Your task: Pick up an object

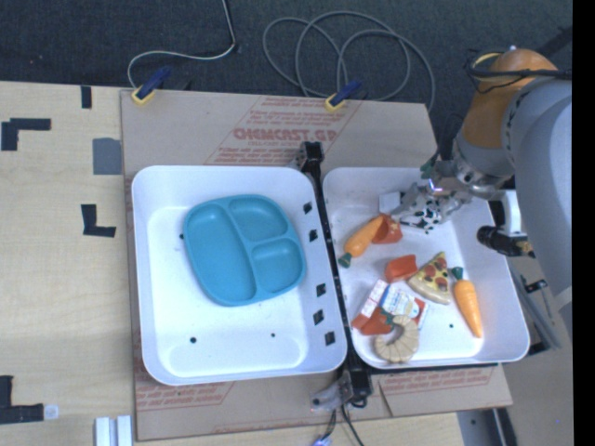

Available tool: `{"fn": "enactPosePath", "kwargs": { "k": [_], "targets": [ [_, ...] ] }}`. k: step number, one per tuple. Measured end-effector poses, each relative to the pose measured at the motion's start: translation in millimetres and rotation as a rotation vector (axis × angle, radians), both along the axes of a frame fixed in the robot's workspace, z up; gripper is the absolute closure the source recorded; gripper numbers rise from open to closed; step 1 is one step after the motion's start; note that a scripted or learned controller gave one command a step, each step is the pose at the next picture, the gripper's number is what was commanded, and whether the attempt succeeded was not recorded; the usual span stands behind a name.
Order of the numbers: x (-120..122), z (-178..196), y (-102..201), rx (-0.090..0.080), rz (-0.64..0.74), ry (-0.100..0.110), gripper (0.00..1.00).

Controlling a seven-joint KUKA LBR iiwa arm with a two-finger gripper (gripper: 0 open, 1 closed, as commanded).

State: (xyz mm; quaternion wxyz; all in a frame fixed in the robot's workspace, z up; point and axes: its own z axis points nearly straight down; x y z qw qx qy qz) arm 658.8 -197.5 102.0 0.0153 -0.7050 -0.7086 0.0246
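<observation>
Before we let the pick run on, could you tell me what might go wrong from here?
1. The gripper sits low over a black-and-white toy near the right bin's far wall; a grasp there may slip or scrape the wall.
2. An orange carrot and a red piece lie close beside it, so the fingers could nudge them instead.

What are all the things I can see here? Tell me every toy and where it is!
Shallow white bins: two, side by side on the bench.
Blue plastic divided plate: one, left bin.
Orange toy carrots: two, right bin, one at its right side, one near the left wall.
Toy pizza slice: one, yellow and red, right bin centre.
Black-and-white toy cow: one, right bin, top, at the gripper.
Grey cable loops: dark floor above.
Gripper: grey, over the right bin's top.
</observation>
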Motion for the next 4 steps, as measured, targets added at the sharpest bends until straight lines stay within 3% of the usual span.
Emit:
{"fn": "enactPosePath", "kwargs": {
  "k": [1,2,3,4],
  "targets": [
    [-64.1,87.7,21.7,0.011,-0.004,-0.057,1.00],
    [-53.3,13.6,67.7,0.014,-0.003,-0.054,1.00],
    [-53.1,14.0,67.2,0.013,-0.004,-0.055,0.00],
    [-29.2,-14.1,91.0,0.006,-0.006,-0.054,0.00]
  ]
}}
